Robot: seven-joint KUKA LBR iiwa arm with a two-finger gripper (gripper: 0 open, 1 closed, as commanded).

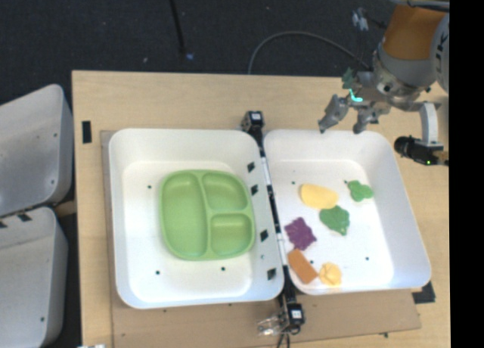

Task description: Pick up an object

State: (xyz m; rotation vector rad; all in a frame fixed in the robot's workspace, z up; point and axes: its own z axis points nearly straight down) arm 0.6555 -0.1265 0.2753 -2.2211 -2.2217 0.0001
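Pincer [346,117] hung spread and unladen above the far rim of the right-hand shallow white bin [393,165]; pickup judged not yet begun. Nearest candidate, a soft yellow oval piece [318,195], lay on that bin's floor, well apart from the pincer, toward the near side.
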